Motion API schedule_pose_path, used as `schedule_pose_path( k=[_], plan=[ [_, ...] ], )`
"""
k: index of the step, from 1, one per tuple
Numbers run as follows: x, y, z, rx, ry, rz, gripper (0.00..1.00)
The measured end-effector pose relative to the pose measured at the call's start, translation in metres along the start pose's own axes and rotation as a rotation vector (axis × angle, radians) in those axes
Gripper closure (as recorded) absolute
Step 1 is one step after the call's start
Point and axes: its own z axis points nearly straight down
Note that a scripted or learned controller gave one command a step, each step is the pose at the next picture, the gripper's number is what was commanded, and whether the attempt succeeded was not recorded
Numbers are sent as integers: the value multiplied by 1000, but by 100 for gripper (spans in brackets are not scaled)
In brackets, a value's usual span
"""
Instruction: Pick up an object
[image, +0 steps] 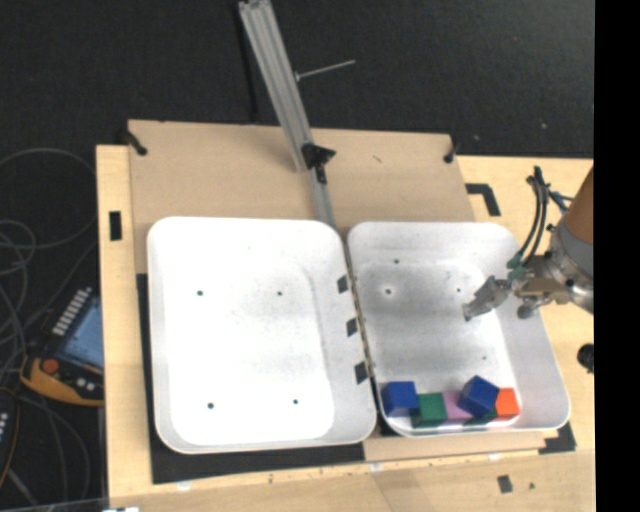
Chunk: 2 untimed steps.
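Several small blocks lie along the near wall of the right bin (420, 250): a blue block (400, 396), a green block (431, 409), a pink piece (456, 408), a second blue block (480, 395) and an orange block (508, 402). My gripper (505, 304) hangs over the right side of this bin, up from the blocks and apart from them. Its fingers (484, 299) are spread open, and there is nothing between them.
The left bin (250, 330) lies beside the right one, with a hinged divider (355, 320) between them. A slanted metal rail (290, 100) rises from the back of the bench. Cables and a handheld pendant (70, 350) lie off the bench at left.
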Motion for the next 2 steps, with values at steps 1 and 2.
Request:
schedule_pose_path(
  k=[1, 2],
  plan=[
    [25, -19, -87, -10, 0, -9, 0],
    [70, -37, -173, -11, 1, -11, 0]
  ],
)
